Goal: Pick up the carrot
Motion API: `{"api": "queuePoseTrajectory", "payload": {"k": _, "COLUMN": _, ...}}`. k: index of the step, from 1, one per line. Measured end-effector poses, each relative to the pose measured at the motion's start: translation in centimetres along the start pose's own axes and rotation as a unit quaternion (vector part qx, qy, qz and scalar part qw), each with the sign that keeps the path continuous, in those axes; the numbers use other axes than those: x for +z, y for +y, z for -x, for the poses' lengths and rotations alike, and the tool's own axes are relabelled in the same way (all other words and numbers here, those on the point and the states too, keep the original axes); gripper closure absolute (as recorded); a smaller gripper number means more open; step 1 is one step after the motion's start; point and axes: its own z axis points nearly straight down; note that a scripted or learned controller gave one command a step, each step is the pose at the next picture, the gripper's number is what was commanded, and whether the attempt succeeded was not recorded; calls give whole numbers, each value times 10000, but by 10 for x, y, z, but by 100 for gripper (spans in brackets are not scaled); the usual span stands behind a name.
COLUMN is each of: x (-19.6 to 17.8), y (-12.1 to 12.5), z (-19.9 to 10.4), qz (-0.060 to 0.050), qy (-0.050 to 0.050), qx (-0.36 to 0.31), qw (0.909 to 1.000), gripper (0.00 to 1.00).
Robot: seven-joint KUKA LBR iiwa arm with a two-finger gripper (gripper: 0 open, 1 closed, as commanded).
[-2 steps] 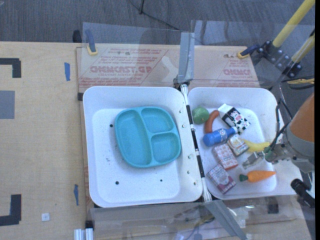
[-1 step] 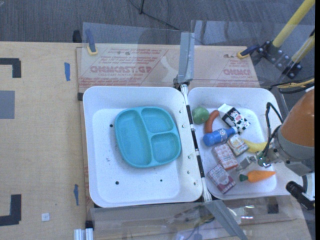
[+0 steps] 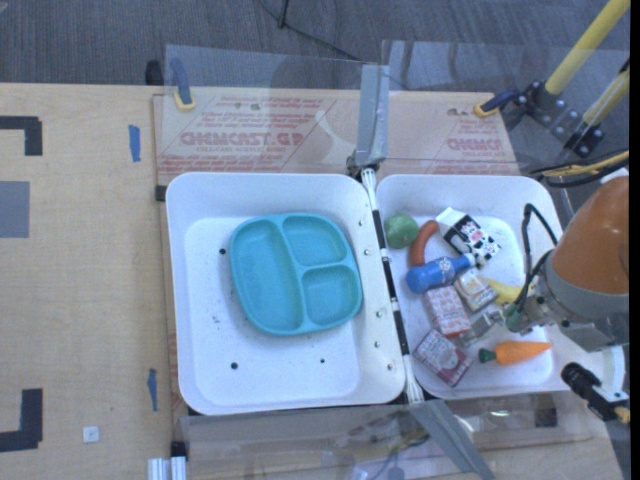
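Two white bins are sitting side by side on the bench, the left bin (image 3: 200, 368) and the right bin (image 3: 410, 193). One turquoise divided plate (image 3: 296, 271) with three compartments is lying in the left one. The right one is holding one carrot (image 3: 520, 351), one green ball (image 3: 402, 230), one blue bottle (image 3: 436, 272), one red sausage (image 3: 424, 240), one black-and-white cow-patterned carton (image 3: 470, 237) and three small packets (image 3: 448, 310).
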Motion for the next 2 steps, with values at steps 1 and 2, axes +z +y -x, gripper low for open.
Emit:
{"api": "queuePoseTrajectory", "payload": {"k": 1, "x": 0, "y": -4, "z": 20, "qz": 12, "qy": 9, "qx": 37, "qw": 10000, "gripper": 0}}
{"api": "queuePoseTrajectory", "payload": {"k": 2, "x": 0, "y": -1, "z": 4, "qz": 4, "qy": -2, "qx": 49, "qw": 10000, "gripper": 0}}
